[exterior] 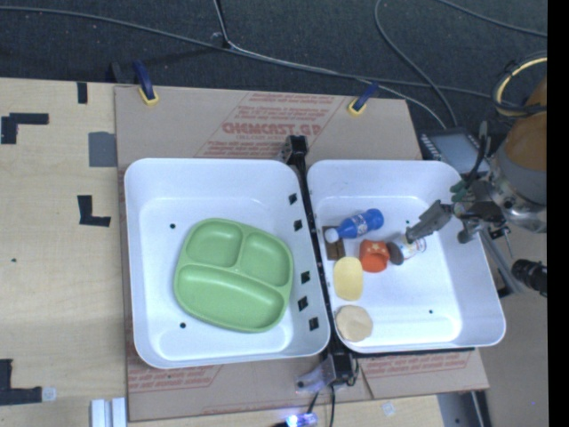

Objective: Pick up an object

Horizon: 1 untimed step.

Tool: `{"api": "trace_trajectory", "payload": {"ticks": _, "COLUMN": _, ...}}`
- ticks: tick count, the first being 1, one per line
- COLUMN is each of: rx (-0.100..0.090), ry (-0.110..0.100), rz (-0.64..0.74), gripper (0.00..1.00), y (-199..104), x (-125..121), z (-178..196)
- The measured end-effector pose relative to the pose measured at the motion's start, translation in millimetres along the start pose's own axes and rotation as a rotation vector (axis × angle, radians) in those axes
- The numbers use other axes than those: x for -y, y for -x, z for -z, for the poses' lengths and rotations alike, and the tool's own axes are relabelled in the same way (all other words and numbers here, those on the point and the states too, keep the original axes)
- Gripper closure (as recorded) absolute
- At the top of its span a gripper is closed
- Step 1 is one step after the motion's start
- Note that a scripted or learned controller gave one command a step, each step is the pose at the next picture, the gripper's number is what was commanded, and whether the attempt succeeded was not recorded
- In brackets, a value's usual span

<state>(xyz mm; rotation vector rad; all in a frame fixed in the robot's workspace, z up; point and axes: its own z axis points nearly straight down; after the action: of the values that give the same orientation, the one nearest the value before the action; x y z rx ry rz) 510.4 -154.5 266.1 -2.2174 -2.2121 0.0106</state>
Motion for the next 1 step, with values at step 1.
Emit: {"api": "trace_trajectory", "payload": {"ticks": 1, "rx": 0.002, "ry": 0.010, "rz": 0.004, "gripper": 0.00, "y": -0.3, "x": -1.9, "z": 5.3}}
